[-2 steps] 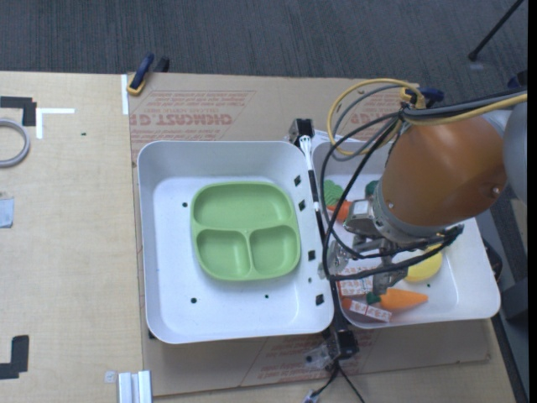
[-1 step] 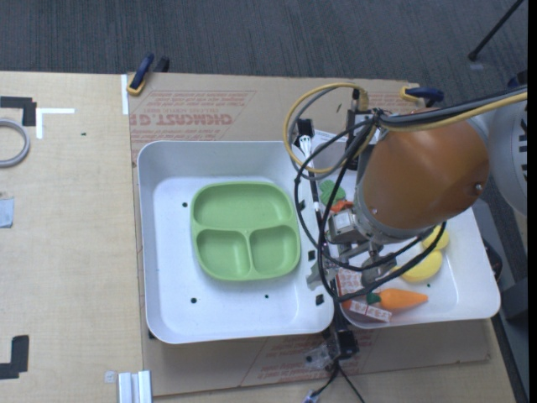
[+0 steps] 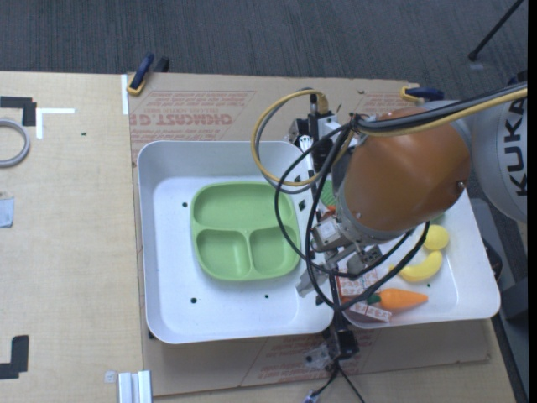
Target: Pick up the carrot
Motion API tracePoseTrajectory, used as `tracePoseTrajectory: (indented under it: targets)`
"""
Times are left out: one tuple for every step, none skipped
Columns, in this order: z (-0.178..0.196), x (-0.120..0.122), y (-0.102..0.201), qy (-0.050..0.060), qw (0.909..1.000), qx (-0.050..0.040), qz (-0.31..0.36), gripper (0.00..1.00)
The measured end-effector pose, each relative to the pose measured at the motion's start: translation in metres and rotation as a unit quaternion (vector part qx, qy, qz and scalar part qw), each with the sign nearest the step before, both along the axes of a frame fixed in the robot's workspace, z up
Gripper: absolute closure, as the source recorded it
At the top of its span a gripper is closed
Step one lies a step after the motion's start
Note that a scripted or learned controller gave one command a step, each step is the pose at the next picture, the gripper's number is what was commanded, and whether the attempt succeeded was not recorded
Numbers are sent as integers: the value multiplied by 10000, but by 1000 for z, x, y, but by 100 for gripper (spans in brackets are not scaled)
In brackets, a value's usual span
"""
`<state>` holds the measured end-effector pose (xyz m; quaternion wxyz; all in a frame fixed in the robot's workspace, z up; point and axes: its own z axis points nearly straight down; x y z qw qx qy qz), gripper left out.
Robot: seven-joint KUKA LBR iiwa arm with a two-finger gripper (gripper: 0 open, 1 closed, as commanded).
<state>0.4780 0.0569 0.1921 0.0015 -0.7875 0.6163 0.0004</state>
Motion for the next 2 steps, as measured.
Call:
tracePoseTrajectory:
  targets:
    - [46,1,-42,-18,9756,-4,2197,0]
    - [55,2,-41,-21,9763,13,2162,100]
